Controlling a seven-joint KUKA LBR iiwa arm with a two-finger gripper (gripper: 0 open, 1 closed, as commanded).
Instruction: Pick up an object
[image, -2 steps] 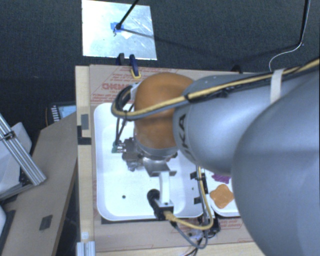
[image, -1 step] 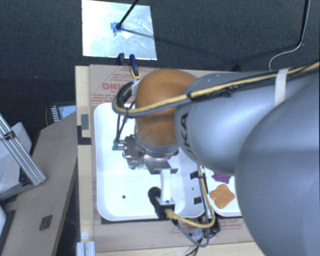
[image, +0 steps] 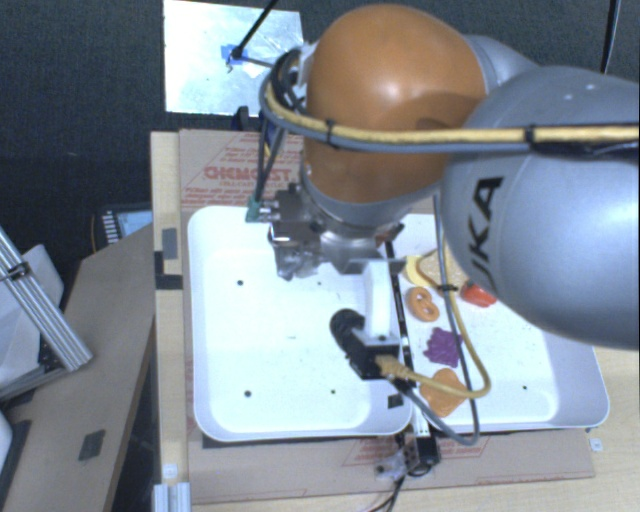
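Cardboard sheet (image: 235, 165): faded red print is showing beside the left bin (image: 215, 300), reading roughly "CHEMCEST"; the exact letters cannot be told.
Arm housing (image: 540, 220): dark letters "KA" are showing, the rest of the word cut off.

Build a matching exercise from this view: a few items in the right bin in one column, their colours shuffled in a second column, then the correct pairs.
Column 1:
1. Pretzel-shaped piece
2. Grape-like cluster
3. Small rounded piece near the arm
4. Curved piece at the bin's back

Column 2:
A. Purple
B. Yellow
C. Orange
D. Red

Pairs: 1-C, 2-A, 3-D, 4-B

All four lie in the right bin, close to the divider.
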